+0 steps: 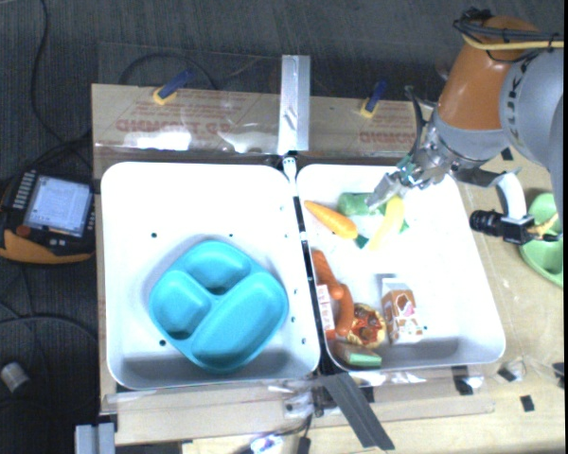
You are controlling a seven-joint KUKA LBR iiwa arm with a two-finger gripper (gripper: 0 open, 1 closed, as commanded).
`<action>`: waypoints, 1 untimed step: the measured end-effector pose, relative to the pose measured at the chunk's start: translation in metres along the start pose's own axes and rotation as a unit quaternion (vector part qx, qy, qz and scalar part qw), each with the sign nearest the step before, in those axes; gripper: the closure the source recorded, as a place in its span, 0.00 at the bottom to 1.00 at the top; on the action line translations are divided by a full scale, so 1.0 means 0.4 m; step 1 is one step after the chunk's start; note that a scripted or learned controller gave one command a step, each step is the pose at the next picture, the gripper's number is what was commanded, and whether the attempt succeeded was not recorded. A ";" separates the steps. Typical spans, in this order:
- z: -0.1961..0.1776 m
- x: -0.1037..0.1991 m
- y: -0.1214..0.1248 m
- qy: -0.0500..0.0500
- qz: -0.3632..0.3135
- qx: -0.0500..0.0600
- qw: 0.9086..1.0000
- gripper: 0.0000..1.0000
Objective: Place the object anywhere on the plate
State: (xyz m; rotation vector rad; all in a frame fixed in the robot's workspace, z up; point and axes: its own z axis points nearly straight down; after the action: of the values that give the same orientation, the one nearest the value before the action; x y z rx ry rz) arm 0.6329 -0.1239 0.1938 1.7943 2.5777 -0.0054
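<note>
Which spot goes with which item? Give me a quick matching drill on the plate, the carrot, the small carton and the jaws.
Things:
1. blue plate
2. orange carrot
3. small carton
4. jaws

Places:
A. right bin, near the divider, towards the far wall
B. right bin, near its front wall
C. left bin
D. over the right bin's far part, by the yellow item

Pairs: 1-C, 2-A, 3-B, 4-D

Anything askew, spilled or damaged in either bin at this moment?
Nothing looks spilled or broken. The blue plate sits at an angle in the left bin. In the right bin, several toy foods are piled against its near-left corner.
</note>
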 end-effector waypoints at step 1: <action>0.027 0.197 0.005 0.002 -0.115 -0.001 0.993 1.00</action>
State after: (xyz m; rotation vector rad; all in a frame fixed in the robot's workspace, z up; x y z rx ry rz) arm 0.6072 -0.0496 0.1828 1.4877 2.7685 -0.0004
